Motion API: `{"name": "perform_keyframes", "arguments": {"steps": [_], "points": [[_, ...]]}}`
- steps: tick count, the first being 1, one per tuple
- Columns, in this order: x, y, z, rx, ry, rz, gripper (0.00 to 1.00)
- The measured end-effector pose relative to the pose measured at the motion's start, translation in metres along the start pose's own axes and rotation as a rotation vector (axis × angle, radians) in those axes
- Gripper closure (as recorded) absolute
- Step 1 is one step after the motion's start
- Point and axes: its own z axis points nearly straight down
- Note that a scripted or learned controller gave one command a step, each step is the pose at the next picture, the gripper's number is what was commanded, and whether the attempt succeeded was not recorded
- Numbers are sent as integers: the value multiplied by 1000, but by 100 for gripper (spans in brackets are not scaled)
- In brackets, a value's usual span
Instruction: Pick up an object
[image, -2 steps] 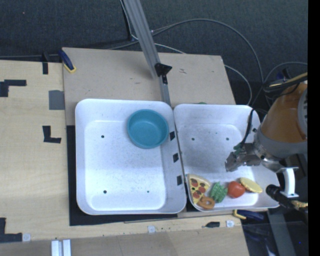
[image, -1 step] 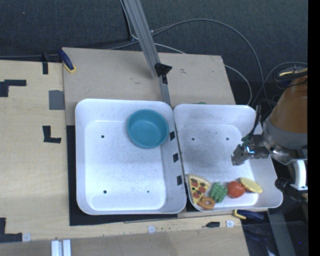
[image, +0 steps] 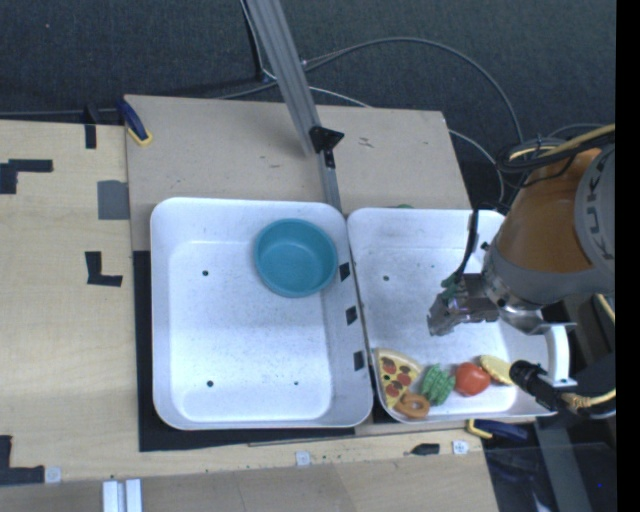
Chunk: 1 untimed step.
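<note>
While the gripper (image: 450, 312) hangs over the right bin (image: 400, 250), its grip state impossible to tell, it should drop straight down onto the tomato (image: 472, 379) just below and slightly right.

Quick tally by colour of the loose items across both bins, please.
Blue: 1, the bowl in the left bin
Green: 1, toy
Red: 1, tomato-like toy
Yellow: 1, piece
Mixed colours: 1, pizza slice
The last four lie in the right bin.
Total: 5
</note>
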Motion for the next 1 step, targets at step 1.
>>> {"name": "perform_keyframes", "arguments": {"steps": [1], "points": [[53, 6, 3, 0, 0, 0, 100]]}}
